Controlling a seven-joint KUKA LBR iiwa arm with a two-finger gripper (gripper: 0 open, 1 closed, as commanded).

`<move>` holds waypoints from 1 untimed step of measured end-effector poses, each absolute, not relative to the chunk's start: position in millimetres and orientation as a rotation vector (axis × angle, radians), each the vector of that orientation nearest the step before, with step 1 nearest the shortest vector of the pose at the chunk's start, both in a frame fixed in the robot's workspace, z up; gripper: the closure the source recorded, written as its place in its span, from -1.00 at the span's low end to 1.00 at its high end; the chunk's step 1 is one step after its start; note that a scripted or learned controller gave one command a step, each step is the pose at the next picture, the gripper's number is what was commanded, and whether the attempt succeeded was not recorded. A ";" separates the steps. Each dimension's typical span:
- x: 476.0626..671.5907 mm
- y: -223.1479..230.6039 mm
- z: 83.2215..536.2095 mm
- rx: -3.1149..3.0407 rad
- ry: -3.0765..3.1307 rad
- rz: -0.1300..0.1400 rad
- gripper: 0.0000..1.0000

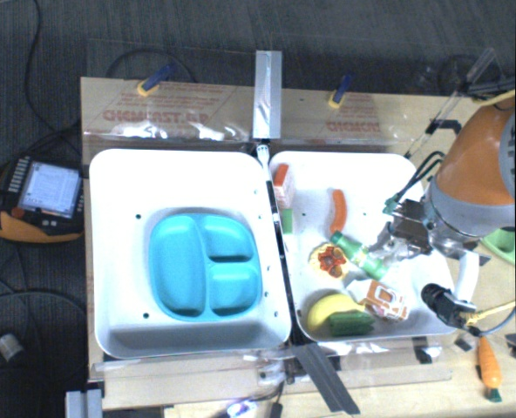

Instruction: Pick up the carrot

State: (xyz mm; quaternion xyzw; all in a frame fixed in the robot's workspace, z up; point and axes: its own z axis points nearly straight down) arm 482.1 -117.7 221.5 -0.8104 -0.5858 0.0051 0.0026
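Camera view, setting: Two shallow white bins sit side by side on a bench; the left bin (118,233) holds a blue divided tray (207,264), the right bin (345,168) a scatter of toy food.
Carrot: The carrot (337,210) lies near the middle of the right bin, a slim orange stick running roughly top to bottom, clear of the walls, with bare white floor on both long sides.
Neighbours: A green piece (356,252) starts just below the carrot's lower end; a yellow-and-red item (329,260) lies beside that; a banana (326,307) and a dark green vegetable (351,322) sit near the front wall.
Arm: The grey and orange arm (476,177) reaches in from the right, its gripper (389,249) low over the bin's right half, to the right of and below the carrot.
Grip state: Whether the fingers are apart or together cannot be told; nothing is seen held.
Doing it well: Judged from this, the gripper should shift toward the carrot's upper half, away from the green piece, straddle the short width, and descend squarely before closing.
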 end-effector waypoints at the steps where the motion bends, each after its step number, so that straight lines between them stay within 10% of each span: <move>1: 483.7 -66.7 359.0 -2.928 -1.144 0.008 1.00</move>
